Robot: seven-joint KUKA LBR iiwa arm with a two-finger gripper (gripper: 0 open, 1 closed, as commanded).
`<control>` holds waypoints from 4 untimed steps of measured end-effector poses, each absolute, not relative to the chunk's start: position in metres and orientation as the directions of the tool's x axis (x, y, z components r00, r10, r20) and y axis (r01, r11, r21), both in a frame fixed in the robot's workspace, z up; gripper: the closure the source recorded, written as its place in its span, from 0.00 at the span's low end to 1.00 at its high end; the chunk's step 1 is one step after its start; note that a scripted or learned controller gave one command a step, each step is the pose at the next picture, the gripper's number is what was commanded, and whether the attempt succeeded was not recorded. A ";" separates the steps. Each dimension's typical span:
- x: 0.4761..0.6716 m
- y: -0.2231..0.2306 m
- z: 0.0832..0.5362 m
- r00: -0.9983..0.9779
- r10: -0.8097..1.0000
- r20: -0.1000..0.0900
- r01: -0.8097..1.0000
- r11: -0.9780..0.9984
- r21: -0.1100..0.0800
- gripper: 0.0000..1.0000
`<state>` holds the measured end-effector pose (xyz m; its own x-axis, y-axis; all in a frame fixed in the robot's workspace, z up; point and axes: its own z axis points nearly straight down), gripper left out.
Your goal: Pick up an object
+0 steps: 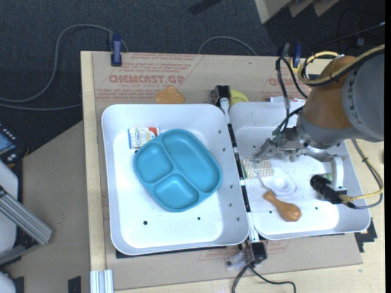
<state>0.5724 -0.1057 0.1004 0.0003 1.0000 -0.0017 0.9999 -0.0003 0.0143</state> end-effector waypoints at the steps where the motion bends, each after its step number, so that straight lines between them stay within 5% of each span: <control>1: 0.563 -0.121 0.090 0.000 1.000 0.003 1.000 0.000 0.012 0.00; 2: 0.577 -0.159 0.172 0.001 1.000 -0.003 1.000 -0.001 0.005 0.00; 3: 0.554 -0.213 0.155 0.002 1.000 0.000 1.000 -0.002 -0.002 0.00; 4: 0.533 -0.220 0.090 -0.001 1.000 0.010 1.000 0.001 -0.007 0.00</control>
<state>0.5333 -0.2201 0.0904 -0.0010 1.0000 0.0097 1.0000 0.0011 -0.0070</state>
